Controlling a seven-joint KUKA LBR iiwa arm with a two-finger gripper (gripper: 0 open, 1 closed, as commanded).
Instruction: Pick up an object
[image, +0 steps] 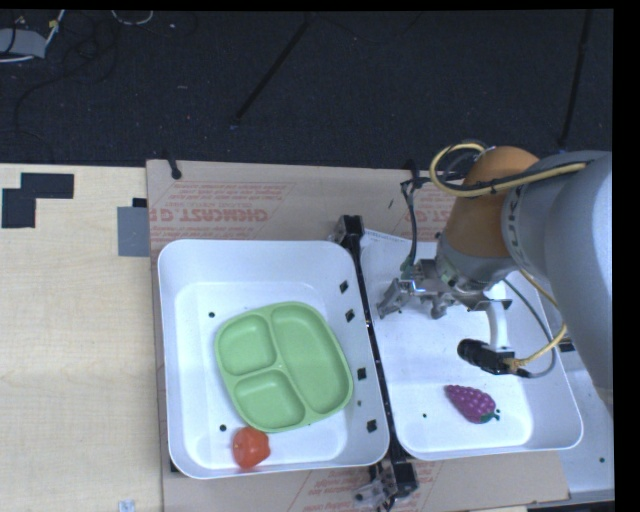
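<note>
Over the right bin, toward its upper half, we find the tool suspended from the grey arm, which enters from the right edge of the view. We read the metal fingers as splayed apart, with nothing between them; the tool therefore carries no load, though the glare on the white floor makes the fingertip outlines soft and we offer this reading with some reserve.

We judge the task to be in its approach step: no object is yet secured. Three candidates are available. A purple grape-like toy lies on the floor of the right bin, near its lower edge and well apart from the tool. A green divided plate lies flat in the left bin, and a small orange-red object rests just beside the plate's lower edge.

The nearest candidate is the purple toy. To take it, we expect the next move to require a shift of the tool toward the near side of the bin, alignment of the fingers across the toy's narrow width, then descent and closure.

Regarding pose: the wrist, with its orange band, points steeply downward, and looped cables hang beside it, with a black fitting between the tool and the toy.
</note>
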